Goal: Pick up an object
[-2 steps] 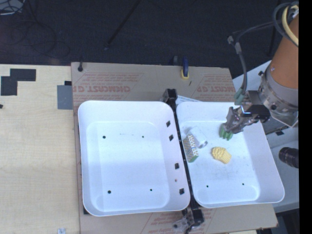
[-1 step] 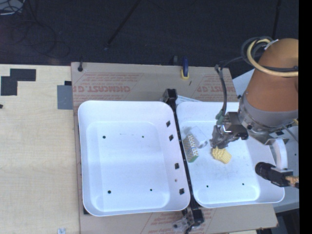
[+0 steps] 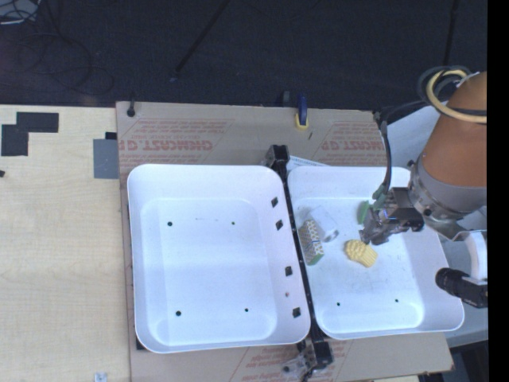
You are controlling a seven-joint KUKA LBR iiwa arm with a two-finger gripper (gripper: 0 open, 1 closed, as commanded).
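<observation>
You have the table (image 3: 56, 245), pale wood, with a brown cardboard sheet (image 3: 207, 134) laid across it and both bins sitting on that sheet. Take the right bin (image 3: 374, 325) as your landmark.

The left bin (image 3: 207, 325) lies just beside the right bin, their long edges held together by black clips (image 3: 288, 270) along the seam. Only small dark dots mark its floor.

The arm (image 3: 457, 142), grey with an orange band, comes in over the right bin's far right side. Its claw (image 3: 374, 235) hangs low over the middle of the right bin; you cannot tell from this view whether it is open or closed, and nothing shows between its tips.

Inside the right bin you have three items. A patterned grey-green cylinder (image 3: 311, 239) lies on its side near the seam wall. A yellow ridged object (image 3: 361, 253) lies near the bin's centre, just beside and below the claw tip; whether they touch cannot be judged. A small green piece (image 3: 363, 212) sits at the claw's upper left, partly hidden by it.

A blue-and-yellow clamp (image 3: 302, 111) grips the cardboard's far edge, beyond the right bin.
</observation>
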